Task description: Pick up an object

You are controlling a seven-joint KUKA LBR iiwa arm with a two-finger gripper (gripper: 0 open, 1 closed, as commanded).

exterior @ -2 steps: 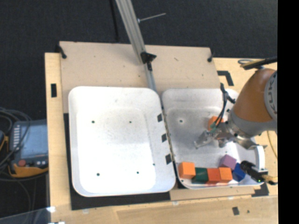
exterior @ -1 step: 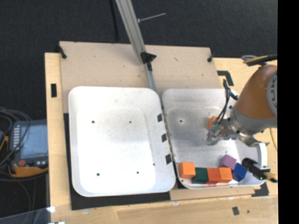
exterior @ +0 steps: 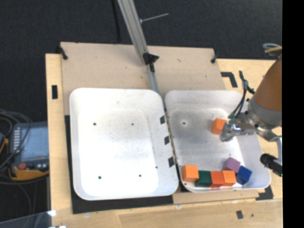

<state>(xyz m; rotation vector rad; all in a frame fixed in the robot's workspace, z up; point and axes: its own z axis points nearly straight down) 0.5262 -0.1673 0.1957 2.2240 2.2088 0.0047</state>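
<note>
Reached into the right white bin (exterior: 199, 101) from the right: grey metal tool (exterior: 228, 130), touching the right side of a small orange cube (exterior: 218, 126). Cannot tell whether clamped or apart. Grasp likely under way, lift not yet done. Resting along the near wall: orange, green, purple, blue blocks (exterior: 216, 176).

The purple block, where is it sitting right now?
The purple block lies in the right bin, near its front right corner, just behind the row of blocks there and touching the blue block.
</note>
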